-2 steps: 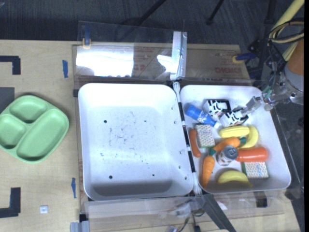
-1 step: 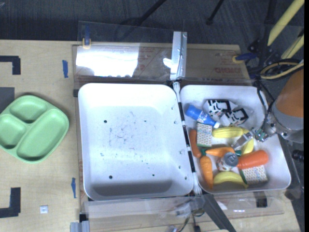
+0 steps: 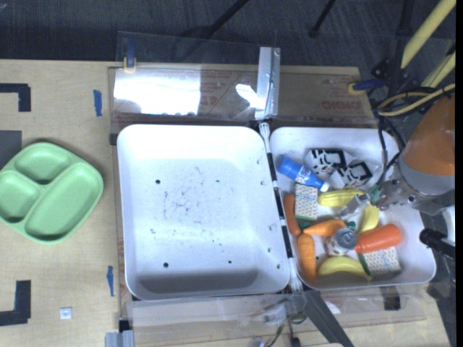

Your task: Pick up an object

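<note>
Bench front edge: a clear plastic strip (image 3: 217, 311) runs along below both bins, with a dark bar (image 3: 329, 324) slanting out from under the right one.
Right bin (image 3: 423, 262): it is heaped with toy food and other small things, and this is where the objects to pick up lie.
Nearest objects: a yellow banana (image 3: 340, 266) lies along the near wall, an orange carrot (image 3: 307, 257) stands on end beside it, and a red-orange piece (image 3: 378, 238) sits just above a patterned block (image 3: 382, 261).
Middle of the pile: a second banana (image 3: 338, 198) lies across, with a checked packet (image 3: 306, 202) to its left.
Far end of the pile: a blue bottle (image 3: 296, 170) lies tilted, next to a black-and-white item (image 3: 329, 160).
Gripper (image 3: 367, 202): it is down among the objects near the second banana; I cannot tell how it is set or whether it has hold of anything.
Arm (image 3: 432, 157): grey with an orange band, it comes in over the bin's right rim.
Left bin (image 3: 195, 208): white, with faint scribbles on its floor.
Green tray (image 3: 47, 191): a divided dish lies on the bench well left of the bins.
Far side: a clear panel (image 3: 184, 85) stands behind the left bin.
</note>
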Controlling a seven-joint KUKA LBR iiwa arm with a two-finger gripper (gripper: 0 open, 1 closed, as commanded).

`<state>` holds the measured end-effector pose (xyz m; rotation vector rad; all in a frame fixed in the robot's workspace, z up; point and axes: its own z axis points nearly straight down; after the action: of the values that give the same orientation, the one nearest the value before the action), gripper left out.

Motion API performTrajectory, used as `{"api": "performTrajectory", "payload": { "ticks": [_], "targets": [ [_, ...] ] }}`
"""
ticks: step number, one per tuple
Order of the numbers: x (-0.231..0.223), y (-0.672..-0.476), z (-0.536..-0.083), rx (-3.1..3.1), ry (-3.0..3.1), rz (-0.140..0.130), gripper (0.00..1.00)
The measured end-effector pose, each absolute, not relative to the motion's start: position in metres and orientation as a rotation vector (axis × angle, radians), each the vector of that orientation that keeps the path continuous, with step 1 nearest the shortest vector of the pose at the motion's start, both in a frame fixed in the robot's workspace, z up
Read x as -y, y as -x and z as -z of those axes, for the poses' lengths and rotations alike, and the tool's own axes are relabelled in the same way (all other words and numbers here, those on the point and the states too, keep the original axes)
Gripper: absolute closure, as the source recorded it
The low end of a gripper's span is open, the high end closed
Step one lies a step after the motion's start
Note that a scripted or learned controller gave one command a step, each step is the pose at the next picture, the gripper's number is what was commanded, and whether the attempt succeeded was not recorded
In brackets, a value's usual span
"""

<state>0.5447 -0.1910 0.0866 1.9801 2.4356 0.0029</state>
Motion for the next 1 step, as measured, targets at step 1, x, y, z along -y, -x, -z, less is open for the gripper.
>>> {"api": "performTrajectory", "payload": {
  "ticks": [1],
  "targets": [
    [0.1927,-0.5460,-0.0979,-2.428,-1.980,-0.006,1.00]
  ]
}}
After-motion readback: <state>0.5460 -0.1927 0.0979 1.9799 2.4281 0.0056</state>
